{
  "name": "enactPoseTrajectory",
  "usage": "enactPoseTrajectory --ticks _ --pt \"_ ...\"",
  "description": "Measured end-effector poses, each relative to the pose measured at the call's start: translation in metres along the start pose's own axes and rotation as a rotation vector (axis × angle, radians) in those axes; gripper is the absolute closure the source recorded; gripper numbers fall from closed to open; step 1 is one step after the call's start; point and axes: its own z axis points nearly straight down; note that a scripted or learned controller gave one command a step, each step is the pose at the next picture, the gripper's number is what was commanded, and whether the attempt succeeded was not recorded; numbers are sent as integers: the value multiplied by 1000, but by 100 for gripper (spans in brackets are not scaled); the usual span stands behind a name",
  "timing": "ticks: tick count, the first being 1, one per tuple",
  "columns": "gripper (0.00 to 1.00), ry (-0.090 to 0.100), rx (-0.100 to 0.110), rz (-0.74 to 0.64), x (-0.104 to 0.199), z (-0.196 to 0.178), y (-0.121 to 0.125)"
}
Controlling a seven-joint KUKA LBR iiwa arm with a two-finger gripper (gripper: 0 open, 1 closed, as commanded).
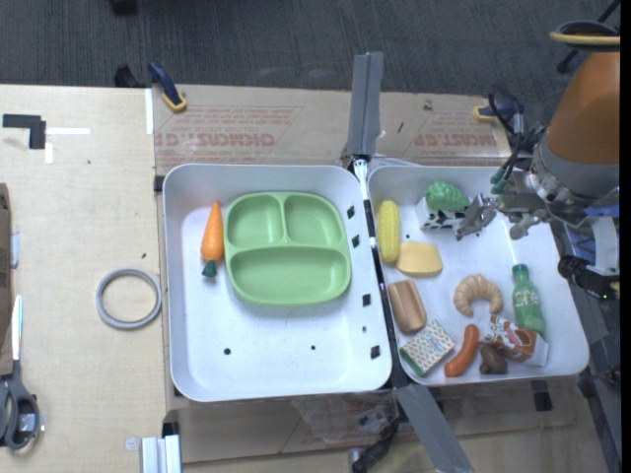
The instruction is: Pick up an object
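Your hand [490, 211] hangs spread over the right bin's [567, 358] top, nothing pinched; nearest toy cow [446, 221] looks light, stiff, slick plastic, so pinch across its body.

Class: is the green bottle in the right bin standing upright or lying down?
Lying down. The green bottle rests on its side on the right bin floor, cap toward the far edge, between the croissant and the bin's right wall.
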Motion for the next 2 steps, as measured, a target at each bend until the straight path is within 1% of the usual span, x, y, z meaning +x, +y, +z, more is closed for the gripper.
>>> enactPoseTrajectory --ticks 1,2 --pt "0 0 -4 -94 -44 116 -54" --pt "0 11 -13 -335 -61 117 -66"
